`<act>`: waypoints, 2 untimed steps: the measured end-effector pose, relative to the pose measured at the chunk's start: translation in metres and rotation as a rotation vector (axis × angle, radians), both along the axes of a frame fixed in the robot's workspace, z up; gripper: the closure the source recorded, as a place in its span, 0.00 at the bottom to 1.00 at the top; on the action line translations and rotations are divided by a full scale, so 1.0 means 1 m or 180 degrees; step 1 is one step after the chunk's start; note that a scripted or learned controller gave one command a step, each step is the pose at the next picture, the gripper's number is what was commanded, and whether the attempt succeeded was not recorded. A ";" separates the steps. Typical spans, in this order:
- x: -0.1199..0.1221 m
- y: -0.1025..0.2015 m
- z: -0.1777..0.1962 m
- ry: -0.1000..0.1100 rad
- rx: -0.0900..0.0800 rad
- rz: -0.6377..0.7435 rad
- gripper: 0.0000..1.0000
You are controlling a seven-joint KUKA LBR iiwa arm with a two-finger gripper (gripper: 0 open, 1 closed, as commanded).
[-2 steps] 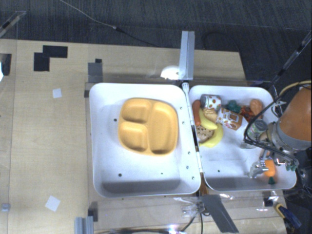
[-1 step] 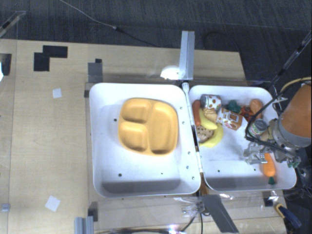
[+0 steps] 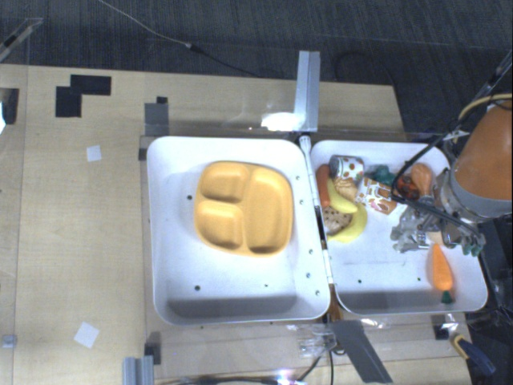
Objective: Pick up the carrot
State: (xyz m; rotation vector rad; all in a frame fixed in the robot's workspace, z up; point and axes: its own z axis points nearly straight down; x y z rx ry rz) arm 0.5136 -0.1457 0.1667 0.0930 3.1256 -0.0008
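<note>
- Carrot (image 3: 440, 270) lies in the right bin (image 3: 377, 295), near its right wall and toward the front corner, orange body with the green stub pointing at the front edge
- My gripper (image 3: 413, 235) sits in the same bin just left of and above the carrot's top end; nothing between the jaws that I can see
- Whether the jaws are spread or pressed together I cannot tell, metal parts blur into the white bin floor
- Risk 1: carrot is close to the bin wall, so a descent there may clip one finger on the wall or rim and skew the grasp
- Risk 2: coming in from where I am, I may nudge the carrot's top end sideways and roll it tighter into the corner
- Risk 3: carrot tapers, a pinch near the thin green end probably slips out on the lift; mid-body is safer
- Risk 4: toy food pile (image 3: 361, 195) at the back of the bin, banana (image 3: 346, 224) included, is near the arm; a wide swing could drag some along
- Left bin holds the yellow divided plate (image 3: 244, 207), well apart, no concern
</note>
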 end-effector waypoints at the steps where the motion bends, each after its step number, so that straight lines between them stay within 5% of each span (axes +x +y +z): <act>1: -0.017 -0.056 -0.075 0.0015 -0.0012 0.0688 1.00; 2: 0.017 -0.021 0.007 0.0003 -0.0003 -0.0081 1.00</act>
